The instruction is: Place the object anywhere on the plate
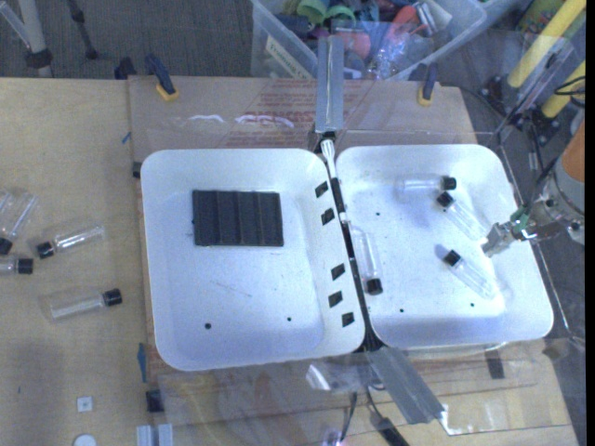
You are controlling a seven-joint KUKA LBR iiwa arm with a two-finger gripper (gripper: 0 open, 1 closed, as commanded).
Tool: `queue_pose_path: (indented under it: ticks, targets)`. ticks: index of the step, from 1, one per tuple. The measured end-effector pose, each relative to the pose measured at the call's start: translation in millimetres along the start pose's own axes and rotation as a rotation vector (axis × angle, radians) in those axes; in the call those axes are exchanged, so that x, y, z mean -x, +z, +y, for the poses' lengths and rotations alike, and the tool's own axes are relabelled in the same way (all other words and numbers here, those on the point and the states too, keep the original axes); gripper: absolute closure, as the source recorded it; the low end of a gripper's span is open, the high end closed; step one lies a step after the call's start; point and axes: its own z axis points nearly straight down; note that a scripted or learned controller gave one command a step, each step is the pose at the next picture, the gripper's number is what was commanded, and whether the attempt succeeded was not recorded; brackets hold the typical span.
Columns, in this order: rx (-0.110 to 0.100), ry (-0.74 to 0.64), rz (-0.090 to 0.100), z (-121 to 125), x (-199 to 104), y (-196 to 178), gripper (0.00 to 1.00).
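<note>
The gripper (499, 238) is observed at the right bin's (530, 316) right rim; its fingers' state cannot be told. A clear vial (469, 269) lies just beside them.

Plate (237, 218) in the left bin (177, 333), three vials (469, 269) in the right bin (530, 319), more vials (82, 301) left on the worktop (65, 379)
</note>
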Motion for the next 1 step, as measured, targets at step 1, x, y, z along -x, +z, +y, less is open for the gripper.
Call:
queue_pose_path:
  ticks: [1]
  targets:
    - [-0.001,0.554,-0.001,60.6,-11.3,-104.7,1.00]
